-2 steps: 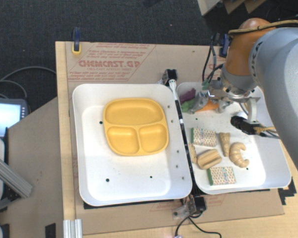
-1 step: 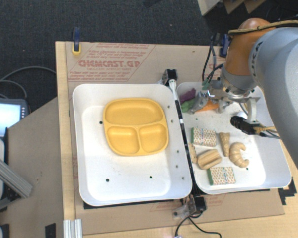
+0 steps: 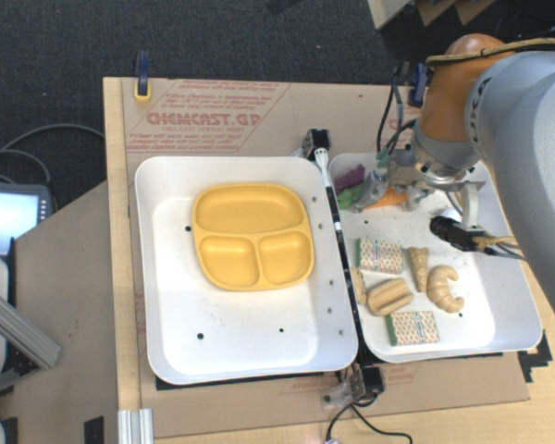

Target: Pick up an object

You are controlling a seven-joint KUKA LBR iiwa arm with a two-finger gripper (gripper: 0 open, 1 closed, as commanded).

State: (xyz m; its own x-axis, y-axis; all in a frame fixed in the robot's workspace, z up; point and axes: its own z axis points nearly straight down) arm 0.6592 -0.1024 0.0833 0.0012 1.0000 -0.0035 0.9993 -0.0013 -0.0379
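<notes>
over the right bin: my gripper (image 3: 441, 185) hangs above the far end of the right bin (image 3: 509, 326); i cannot tell its state.
step: reaching, nothing lifted, i judge.
targets: croissant (image 3: 443, 286), bread roll (image 3: 389, 295) and two packets sit mid-bin, close together.
next move: come down over one item, clear of neighbours.
surface: cardboard-covered bench (image 3: 203, 109); left bin (image 3: 166, 340) holds a yellow divided tray (image 3: 253, 235).
room: dark carpet (image 3: 74, 26).

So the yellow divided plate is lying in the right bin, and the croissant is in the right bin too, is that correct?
Not quite. The camera view shows the yellow divided plate lying in the left bin, alone there. The croissant is indeed in the right bin, among the other small food items.
</notes>
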